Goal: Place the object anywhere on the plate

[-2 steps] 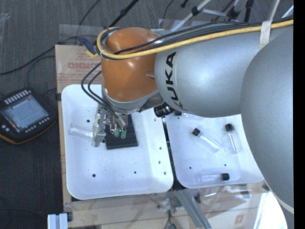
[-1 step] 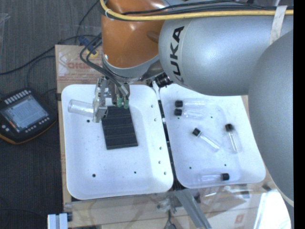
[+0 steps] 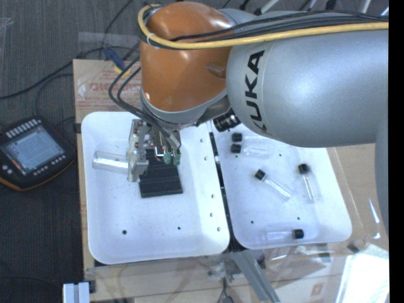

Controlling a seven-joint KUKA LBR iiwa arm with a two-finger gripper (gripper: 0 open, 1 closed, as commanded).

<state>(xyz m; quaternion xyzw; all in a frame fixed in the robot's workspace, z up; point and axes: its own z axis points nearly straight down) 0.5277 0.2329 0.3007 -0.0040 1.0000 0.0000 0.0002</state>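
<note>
**Hovering low over the left bin, with the grasp unclear**

Reaching in from the right, the arm (image 3: 303, 62) hangs its gripper (image 3: 150, 158) low over the left bin (image 3: 101, 232), close above a flat black ribbed slab (image 3: 161, 183) that I take to be the plate. Just left of the gripper lies a clear tube (image 3: 108, 162), on its side and pointing away to the left. Its near end meets the gripper's pale metalwork, while its far end looks to rest on the bin floor. I judge this tube to be the object. It sits beside the slab, not on it.

Whether the gripper is spread, closed or pinching the tube cannot be told, because the orange wrist housing and the clutter of parts beneath it hide the tips.

The main risk follows from that. If the tube is only touched and not clamped, any move toward the slab would leave it behind or roll it further left across the smooth bin floor. A clear round tube should slide easily. Even if carried properly, it could roll off along the ribs or over the edge when let go. The slab is small and loose, so a low pass could push it aside too.

The right bin (image 3: 328, 226) holds several black-capped vials (image 3: 278, 187), well apart from the action. A hand pendant (image 3: 28, 151) lies off the surface to the left.
</note>
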